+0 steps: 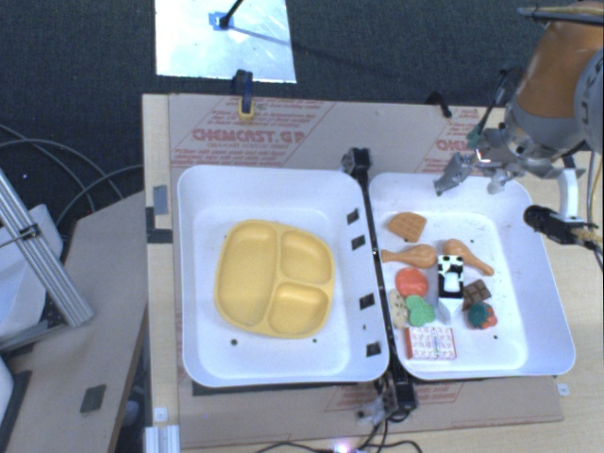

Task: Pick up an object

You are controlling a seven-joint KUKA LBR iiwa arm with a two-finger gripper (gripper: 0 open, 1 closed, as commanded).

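Two white bins sit below me: the left bin (198, 347) holds a yellow divided plate (275, 278), the right bin (547, 328) crowded toy foods (439, 295). My pincer (477, 171) hangs spread and empty over the right bin's far rim, apart from the toast piece (408, 225).

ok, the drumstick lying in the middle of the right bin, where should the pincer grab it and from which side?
Take the drumstick from above, across its narrow shank on the left end, probably. It lies flat, long axis left to right, fat end to the right. The red piece sits just below and another brown piece crowds the fat end, so the thin end leaves the pincer more room.
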